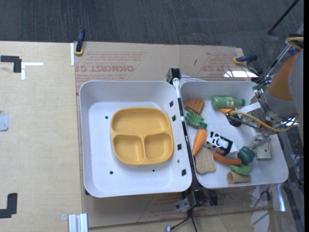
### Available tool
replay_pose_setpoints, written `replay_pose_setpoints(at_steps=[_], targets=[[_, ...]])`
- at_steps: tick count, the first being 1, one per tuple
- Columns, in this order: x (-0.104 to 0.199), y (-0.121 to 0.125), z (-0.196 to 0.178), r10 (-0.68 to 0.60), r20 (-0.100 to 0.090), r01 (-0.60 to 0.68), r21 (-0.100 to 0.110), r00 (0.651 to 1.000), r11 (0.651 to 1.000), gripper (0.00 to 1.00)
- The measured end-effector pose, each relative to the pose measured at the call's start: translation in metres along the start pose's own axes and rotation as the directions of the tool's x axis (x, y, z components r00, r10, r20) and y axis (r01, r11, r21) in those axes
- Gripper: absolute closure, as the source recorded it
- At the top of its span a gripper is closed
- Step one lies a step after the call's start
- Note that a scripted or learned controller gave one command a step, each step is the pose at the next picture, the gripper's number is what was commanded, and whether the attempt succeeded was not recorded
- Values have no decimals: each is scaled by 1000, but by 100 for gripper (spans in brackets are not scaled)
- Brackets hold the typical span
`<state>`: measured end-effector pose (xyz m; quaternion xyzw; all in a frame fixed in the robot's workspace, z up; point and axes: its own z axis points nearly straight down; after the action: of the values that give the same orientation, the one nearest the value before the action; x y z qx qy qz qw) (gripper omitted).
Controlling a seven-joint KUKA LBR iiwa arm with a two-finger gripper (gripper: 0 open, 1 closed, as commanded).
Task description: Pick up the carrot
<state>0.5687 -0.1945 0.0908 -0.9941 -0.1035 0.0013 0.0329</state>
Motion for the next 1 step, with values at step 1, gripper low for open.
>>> replay_pose_setpoints(at_steps=[1], targets=[[-24, -89, 6, 5, 9, -4, -61, 1000, 998, 0]])
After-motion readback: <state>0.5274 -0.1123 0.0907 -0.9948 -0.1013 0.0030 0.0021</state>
